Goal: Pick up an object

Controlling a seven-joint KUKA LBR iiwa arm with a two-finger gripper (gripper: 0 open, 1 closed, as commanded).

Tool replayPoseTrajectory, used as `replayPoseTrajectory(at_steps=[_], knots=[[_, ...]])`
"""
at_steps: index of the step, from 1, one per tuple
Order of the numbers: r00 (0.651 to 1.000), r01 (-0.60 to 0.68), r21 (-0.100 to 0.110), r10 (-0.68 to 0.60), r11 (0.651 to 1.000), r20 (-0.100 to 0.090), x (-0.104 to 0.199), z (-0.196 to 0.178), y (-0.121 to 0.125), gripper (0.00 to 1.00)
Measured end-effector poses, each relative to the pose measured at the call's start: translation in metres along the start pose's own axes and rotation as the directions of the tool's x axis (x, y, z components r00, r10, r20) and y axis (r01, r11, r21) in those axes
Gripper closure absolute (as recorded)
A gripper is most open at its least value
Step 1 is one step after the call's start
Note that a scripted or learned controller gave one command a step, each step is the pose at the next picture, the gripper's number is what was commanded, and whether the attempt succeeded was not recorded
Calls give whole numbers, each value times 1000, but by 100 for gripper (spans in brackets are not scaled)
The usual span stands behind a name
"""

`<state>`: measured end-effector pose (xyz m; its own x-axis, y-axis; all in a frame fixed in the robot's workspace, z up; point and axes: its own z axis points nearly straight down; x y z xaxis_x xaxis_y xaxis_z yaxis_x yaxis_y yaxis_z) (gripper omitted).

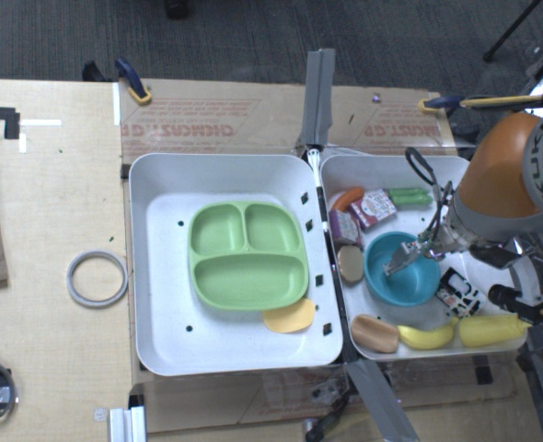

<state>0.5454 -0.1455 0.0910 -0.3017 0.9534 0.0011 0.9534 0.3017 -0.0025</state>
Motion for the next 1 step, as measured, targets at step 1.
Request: replayPoseTrajectory(at_steps=[1], knots=[[985,-172,-2,172,985,2,31,0,33,0]])
